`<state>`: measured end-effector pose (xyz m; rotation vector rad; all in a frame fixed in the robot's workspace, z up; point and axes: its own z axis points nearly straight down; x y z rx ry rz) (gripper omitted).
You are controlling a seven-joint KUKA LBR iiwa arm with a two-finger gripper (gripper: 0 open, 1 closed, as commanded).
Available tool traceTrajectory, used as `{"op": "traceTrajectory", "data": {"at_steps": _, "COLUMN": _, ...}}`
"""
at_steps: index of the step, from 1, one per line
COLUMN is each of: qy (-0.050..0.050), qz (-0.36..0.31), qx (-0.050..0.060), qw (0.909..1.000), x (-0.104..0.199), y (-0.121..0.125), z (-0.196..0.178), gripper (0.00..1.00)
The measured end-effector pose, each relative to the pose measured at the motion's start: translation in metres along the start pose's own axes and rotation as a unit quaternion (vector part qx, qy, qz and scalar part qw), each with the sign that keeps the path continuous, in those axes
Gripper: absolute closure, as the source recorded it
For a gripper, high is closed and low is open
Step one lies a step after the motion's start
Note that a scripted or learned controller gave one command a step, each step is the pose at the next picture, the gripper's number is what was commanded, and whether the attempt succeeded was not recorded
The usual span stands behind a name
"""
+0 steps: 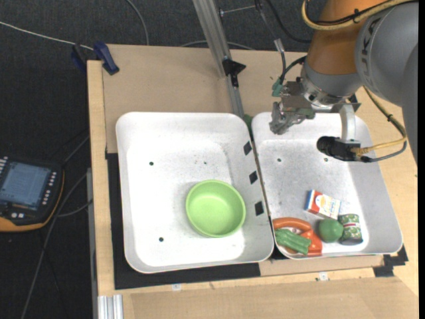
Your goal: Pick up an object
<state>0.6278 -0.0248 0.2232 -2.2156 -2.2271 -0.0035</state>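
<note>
— Two white bins sit side by side on the bench. What does the left bin (143,151) contain?

— One green bowl (215,209), upright, near the bin's front right area.

— And the right bin (292,171)?

— Four items grouped at its near edge: an orange-and-green toy (296,236) in the front left corner, a green ball (329,230) just beside it, a small dark can (350,228) touching the ball on its right, and a small white carton with red and blue print (322,205) just behind the ball.

— Gripper position?

— The gripper (282,120) hangs over the far left corner of the right bin, well apart from the grouped items. A black cylindrical part (337,147) projects beside it over the bin's far side.

— Finger state?

— Cannot tell; the fingertips are too small and dark to resolve. No object shows between them.
</note>
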Motion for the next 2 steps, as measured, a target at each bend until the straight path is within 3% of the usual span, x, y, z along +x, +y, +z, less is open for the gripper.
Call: {"op": "traceTrajectory", "data": {"at_steps": 2, "qy": 0.000, "qz": 0.000, "qx": 0.000, "qw": 1.0000, "x": 0.108, "y": -0.023, "z": -0.023, "gripper": 1.00}}
